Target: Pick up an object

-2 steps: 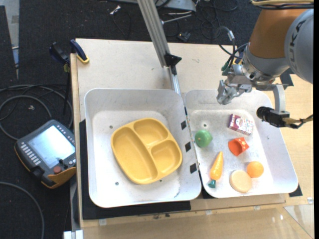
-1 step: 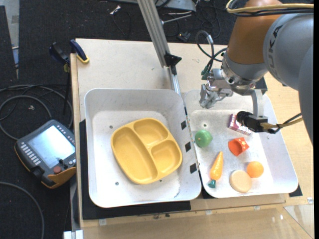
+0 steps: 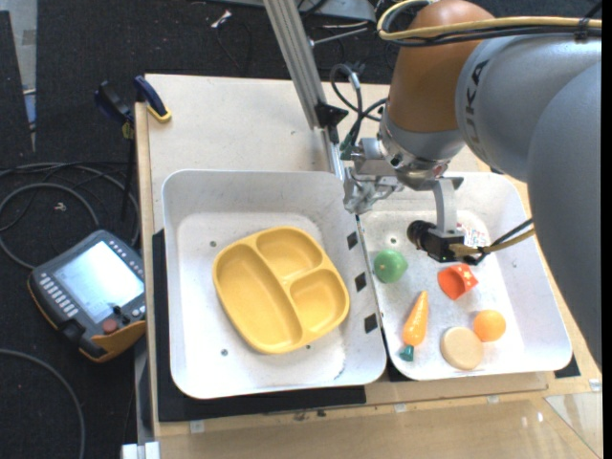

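Gripper [image 3: 361,197] hung over the right bin [image 3: 526,299], by the wall shared with the other bin; whether it was released or clenched could not be told.
Nearest object, green ball [image 3: 389,267], lay just nearward of it in the right bin: smooth, round, no long axis. Carrot [image 3: 415,319] further on, glossy, tapered, lying near-to-far.

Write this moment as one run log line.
gripper: near edge between bins | left bin: yellow plate | right bin: carrot, green ball, orange
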`<state>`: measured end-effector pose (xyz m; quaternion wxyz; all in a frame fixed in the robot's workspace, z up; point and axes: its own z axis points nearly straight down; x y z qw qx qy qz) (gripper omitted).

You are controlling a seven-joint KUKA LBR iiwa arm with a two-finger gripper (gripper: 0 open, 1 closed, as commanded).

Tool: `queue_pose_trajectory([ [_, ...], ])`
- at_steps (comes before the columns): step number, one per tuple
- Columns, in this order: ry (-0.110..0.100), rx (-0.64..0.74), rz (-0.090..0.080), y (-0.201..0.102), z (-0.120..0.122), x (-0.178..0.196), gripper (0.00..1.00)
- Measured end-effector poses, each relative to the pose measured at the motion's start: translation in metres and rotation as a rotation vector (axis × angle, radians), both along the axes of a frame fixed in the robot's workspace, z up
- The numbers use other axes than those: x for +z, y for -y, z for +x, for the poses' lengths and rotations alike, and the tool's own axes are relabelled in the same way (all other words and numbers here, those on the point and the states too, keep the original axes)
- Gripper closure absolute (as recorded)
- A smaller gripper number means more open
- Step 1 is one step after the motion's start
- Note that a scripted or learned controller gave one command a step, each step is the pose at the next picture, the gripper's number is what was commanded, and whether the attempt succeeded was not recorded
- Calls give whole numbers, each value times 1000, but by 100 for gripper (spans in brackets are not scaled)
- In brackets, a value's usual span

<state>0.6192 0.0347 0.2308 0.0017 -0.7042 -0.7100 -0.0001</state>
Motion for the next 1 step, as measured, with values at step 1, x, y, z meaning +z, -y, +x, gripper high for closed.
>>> queue_pose_trajectory([
  [1, 0, 0, -1, -53, -3, -9, 100],
])
